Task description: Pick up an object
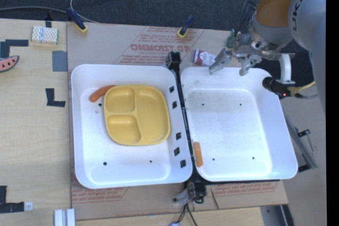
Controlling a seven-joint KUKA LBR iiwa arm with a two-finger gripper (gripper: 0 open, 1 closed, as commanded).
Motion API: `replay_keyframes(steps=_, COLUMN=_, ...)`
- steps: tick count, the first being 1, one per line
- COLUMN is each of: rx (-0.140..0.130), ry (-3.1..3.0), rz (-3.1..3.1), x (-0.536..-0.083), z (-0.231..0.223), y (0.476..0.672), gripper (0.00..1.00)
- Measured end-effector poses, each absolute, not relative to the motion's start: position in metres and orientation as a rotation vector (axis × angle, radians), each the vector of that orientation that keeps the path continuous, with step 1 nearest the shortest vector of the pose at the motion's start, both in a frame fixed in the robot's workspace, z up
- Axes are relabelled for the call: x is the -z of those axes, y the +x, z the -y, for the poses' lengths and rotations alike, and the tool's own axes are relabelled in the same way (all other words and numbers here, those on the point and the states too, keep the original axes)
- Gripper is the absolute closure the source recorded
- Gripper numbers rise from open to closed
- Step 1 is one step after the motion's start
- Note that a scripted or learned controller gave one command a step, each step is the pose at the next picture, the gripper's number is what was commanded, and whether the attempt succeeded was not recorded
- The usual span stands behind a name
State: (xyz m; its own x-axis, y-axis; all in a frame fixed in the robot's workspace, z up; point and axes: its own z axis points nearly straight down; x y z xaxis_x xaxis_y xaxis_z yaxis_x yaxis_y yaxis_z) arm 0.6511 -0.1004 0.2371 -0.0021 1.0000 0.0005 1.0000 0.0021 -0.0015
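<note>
Objects to pick are three, as you can count: one yellow plastic plate with three compartments [136, 115], one orange sausage-shaped piece [99, 93] and one small orange carrot-like stick [197, 154]. The yellow plate lies flat in the left white bin [87, 166], near its middle. The sausage-shaped piece lies in the same bin, at the far left corner of the plate, and its one end is touching or going under the plate rim; you cannot tell which. The carrot-like stick lies in the right white bin [275, 161], against its left wall, near the front corner.

You see two bins side by side, joined by a black strip with clips [179, 114].

The two-finger gripper [232, 62] hangs over the far edge of the right bin, and its two fingers [218, 63] stand apart with nothing between them. It is well apart from all three objects.

Outside the bins, on the cardboard sheet [122, 47], you have two blue and yellow clamps [77, 19], one at the far left and one near the middle, and one small red and white packet [203, 57] just beside the gripper.
</note>
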Motion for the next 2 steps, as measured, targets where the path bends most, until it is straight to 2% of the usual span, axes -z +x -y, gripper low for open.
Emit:
replay_keyframes(steps=1, rx=-0.006, ry=-2.216, rz=2.22, x=-0.12, z=0.096, y=0.667, gripper=0.0)
replay_keyframes(steps=2, rx=-0.002, ry=-2.22, rz=2.225, x=-0.085, z=0.098, y=0.669, gripper=0.0)
